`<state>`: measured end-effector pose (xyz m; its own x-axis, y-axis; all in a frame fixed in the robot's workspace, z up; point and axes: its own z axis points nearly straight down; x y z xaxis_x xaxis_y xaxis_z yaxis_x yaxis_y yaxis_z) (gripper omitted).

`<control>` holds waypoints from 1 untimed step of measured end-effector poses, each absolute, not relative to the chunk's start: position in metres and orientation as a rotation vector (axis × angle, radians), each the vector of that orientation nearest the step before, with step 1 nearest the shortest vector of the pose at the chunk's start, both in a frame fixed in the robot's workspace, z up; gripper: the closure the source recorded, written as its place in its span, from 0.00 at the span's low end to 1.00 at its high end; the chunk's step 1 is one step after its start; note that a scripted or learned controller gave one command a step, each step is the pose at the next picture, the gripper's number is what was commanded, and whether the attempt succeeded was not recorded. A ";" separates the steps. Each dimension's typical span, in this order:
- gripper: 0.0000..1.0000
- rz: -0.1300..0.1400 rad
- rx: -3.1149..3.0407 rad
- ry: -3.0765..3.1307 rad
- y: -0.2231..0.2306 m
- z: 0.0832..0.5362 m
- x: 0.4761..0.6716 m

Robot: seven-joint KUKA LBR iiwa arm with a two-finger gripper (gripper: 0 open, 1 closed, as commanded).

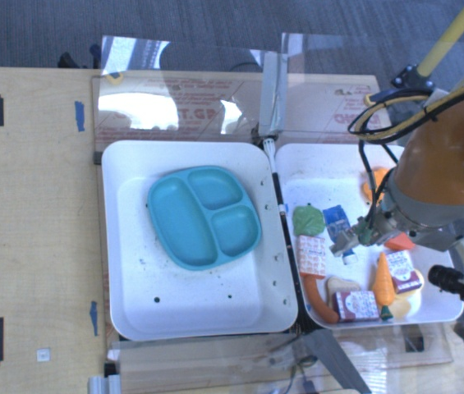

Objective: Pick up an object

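A grey carpeted floor (215,15) runs behind a pale wooden worktop (30,220), which carries black corner marks and bits of blue tape. Two shallow white bins sit side by side on it, touching along their inner edges.

The left bin (125,302) holds one blue plate (204,217) with three compartments, lying flat near its middle. The right bin (314,179) holds a huddle of small toy foods: one green leafy piece (308,219), one blue packet (336,218), one white carton with red print (313,255), one dark red box (356,304), one carrot (384,279) and one long reddish sausage (318,300) near the front rim. More small pieces sit at the right, too crowded to name.

The arm (441,171) reaches in over the right bin. Its gripper (349,240) hangs low among the toys, just right of the white carton and below the blue packet; whether it is clenched or released cannot be told.
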<state>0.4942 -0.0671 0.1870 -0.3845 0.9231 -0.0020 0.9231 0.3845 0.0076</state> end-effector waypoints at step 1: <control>1.00 0.000 2.178 2.264 -0.043 0.184 0.546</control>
<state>0.5465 -0.0427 0.1839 -0.0387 0.9993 0.0002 0.9993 0.0387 0.0002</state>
